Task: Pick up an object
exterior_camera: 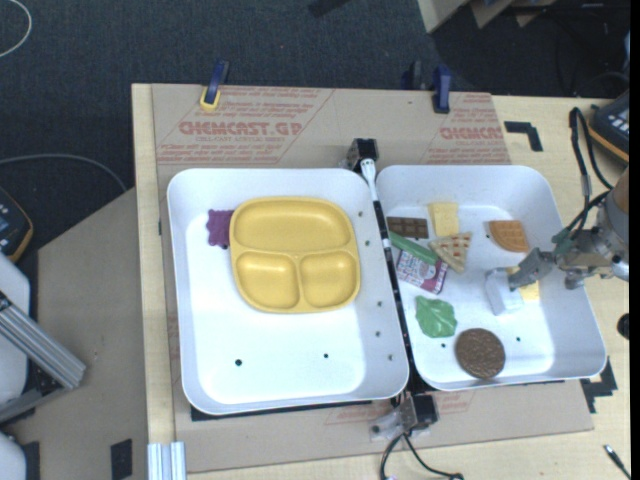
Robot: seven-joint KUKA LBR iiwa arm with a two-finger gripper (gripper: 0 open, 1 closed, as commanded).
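- While the hand (512, 286) sits low in the right bin (560, 203), can't tell how wide it's open or if it has hold of anything; blurred.
- Nearest obj: small yellow piece (530, 291), touching/just beside the hand, right of the green blob (435, 316).
- Looks light, stiff, prob plastic toy food; slippery on smooth white floor.
- Best grip: across its short sides, from above.
- Brown round disc (480, 352) lies nearer the front: flat, harder to pinch.

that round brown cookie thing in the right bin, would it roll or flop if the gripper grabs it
The round brown disc lies flat on the right bin floor, so it probably won't roll. It looks stiff, unlikely to flop. Being thin and flat, it may slide when the gripper closes on it.
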